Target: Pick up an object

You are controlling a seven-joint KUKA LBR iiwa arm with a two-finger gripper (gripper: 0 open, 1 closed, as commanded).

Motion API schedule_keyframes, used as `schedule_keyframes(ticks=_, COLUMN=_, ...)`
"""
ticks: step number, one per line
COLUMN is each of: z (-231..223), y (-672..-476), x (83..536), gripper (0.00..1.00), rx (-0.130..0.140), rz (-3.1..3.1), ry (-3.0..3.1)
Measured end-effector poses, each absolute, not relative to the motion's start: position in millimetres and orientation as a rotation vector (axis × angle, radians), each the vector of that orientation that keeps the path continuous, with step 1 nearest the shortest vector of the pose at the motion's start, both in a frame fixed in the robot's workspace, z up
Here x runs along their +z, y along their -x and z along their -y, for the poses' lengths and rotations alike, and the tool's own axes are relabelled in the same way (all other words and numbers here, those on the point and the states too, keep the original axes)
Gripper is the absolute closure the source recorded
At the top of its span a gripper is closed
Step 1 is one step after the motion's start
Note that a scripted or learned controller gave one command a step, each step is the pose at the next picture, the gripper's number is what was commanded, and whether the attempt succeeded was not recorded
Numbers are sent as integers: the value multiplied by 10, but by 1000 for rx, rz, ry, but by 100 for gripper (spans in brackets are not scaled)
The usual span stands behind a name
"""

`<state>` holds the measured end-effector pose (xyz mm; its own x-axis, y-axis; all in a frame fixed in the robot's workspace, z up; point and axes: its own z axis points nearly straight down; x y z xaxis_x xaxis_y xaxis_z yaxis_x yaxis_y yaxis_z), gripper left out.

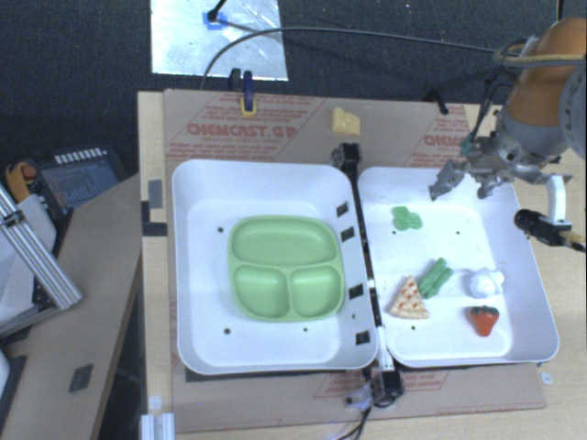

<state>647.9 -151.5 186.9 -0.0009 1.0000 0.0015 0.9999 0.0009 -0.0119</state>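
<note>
The right bin (514, 246) holds several toy foods: a green leafy piece (406, 217), a green pod-like vegetable (434, 277), a pizza slice (409, 300), a white piece (482, 283) and a red strawberry (484, 320). My gripper (466, 183) hangs over the bin's far edge, up and to the right of the leafy piece. Its fingers are spread open with nothing between them.
The left bin (197, 246) carries a green three-compartment plate (284, 267). A yellow piece (346, 120) lies on the cardboard behind the bins. A grey device (78, 183) and a metal rail (37, 255) stand on the side table at the left.
</note>
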Motion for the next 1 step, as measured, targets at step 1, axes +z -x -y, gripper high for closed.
schedule_keyframes(ticks=1, z=1510, y=-6508, x=1960, gripper=0, rx=-1, rz=2226, ry=2219)
